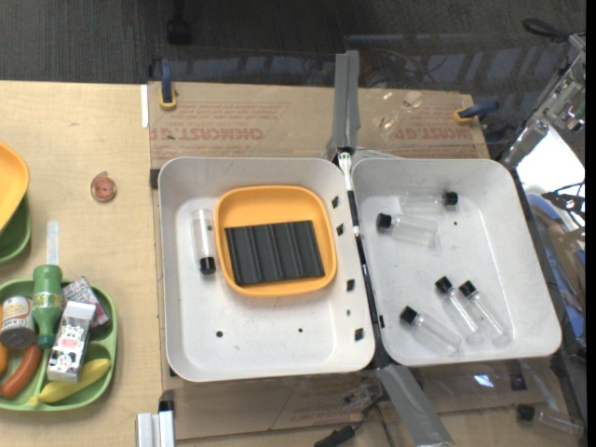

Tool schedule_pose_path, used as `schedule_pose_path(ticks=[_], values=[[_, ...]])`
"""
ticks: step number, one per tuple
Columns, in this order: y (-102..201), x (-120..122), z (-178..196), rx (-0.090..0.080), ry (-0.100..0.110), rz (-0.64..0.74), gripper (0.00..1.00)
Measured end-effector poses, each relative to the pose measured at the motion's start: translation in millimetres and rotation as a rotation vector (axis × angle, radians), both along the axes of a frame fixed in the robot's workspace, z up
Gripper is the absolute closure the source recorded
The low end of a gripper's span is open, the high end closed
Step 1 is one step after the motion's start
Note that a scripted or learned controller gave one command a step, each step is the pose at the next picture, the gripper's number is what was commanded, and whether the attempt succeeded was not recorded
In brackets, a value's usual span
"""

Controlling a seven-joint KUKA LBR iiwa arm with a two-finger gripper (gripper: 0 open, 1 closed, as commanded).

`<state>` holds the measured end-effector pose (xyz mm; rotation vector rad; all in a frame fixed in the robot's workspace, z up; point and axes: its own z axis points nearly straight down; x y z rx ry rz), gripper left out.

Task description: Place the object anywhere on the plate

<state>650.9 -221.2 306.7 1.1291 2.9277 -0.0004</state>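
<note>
Camera view from above: a small clear plastic tube with a black cap (202, 239) lies in the left white bin (270, 357), just beside the orange square plate (276, 204) with its dark ridged mat (276, 252). It looks light, smooth and rolly, so grab its middle. I cannot tell how the gripper is set; there is open room around the plate.

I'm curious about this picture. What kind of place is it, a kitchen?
Probably a robot test lab, not a kitchen. Two white bins sit on cardboard, clear vials lie in one, and an orange plate in the other.
</note>
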Motion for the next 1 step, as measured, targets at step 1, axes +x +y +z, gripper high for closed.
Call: schedule_pose_path(ticks=[1], values=[[-0.9, 0.3, -32.4, 0.000, 0.001, 0.287, 0.00]])
